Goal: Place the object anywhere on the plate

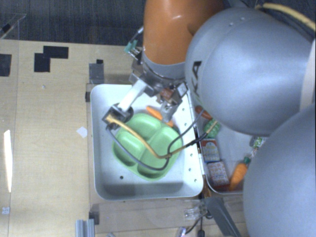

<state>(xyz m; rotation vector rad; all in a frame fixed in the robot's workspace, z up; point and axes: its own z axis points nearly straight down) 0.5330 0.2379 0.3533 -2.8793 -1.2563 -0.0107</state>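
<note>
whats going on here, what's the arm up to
A grey KUKA arm reaches in over the left white bin, its gripper above the far edge of a green divided plate. An orange carrot-like piece lies at the plate's far rim, just below the gripper. More items, including another carrot, sit in the right bin.

Smooth matt green plastic plate (143, 144) in a glossy white plastic bin (106, 181), pale wood-look bench (44, 147)

Robotics lab, shown by pale wooden bench (44, 147) marked with black square patches (49, 58), shallow white bins (148, 191) fixed by metal brackets (96, 73)
</note>
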